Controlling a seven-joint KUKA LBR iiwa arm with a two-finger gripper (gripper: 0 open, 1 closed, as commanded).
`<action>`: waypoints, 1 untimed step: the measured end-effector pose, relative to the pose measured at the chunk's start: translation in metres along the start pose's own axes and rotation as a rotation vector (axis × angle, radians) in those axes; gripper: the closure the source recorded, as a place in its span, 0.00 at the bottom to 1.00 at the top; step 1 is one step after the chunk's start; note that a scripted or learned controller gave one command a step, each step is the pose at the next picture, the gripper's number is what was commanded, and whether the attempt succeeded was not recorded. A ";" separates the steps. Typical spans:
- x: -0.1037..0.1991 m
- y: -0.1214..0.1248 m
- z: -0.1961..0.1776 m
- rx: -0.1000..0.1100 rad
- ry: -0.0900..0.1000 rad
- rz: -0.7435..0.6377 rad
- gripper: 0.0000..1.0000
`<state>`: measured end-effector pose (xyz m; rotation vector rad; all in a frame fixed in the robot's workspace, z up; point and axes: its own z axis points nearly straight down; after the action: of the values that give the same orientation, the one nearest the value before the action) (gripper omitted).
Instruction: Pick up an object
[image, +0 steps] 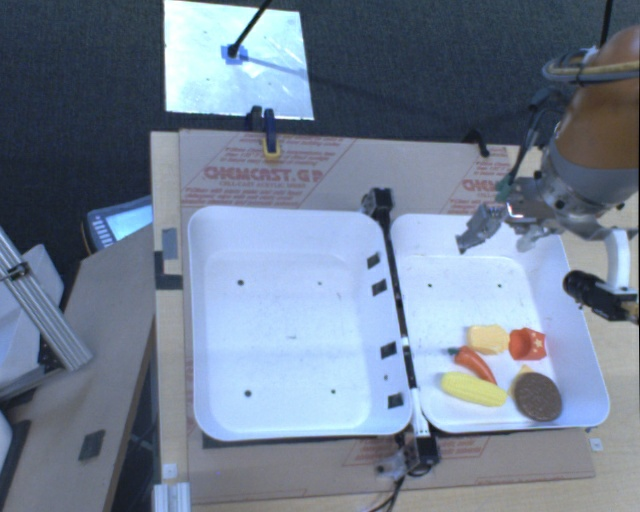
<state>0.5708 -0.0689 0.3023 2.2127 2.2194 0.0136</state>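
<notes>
Several small objects lie in the near right part of the right bin (470, 290): a yellow corn cob (475, 389), an orange-red chili (473, 364), a pale yellow chunk (489, 339), a red pepper piece (528, 344) and a brown round disc (538, 396). My gripper (505, 232) hangs over the far edge of that bin, well behind the objects. Its two fingers are spread open with nothing between them.
The left bin (280, 320) sits beside the right one, with a black clip strip (392, 310) along the shared edge. A shiny metal sheet (238, 58) lies at the back. A grey rail (40, 310) and a small device (118, 222) stand at the left.
</notes>
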 end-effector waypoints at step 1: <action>-0.011 0.046 0.126 0.017 -0.001 0.002 0.00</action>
<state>0.6180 -0.0799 0.1772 2.2233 2.2250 -0.0063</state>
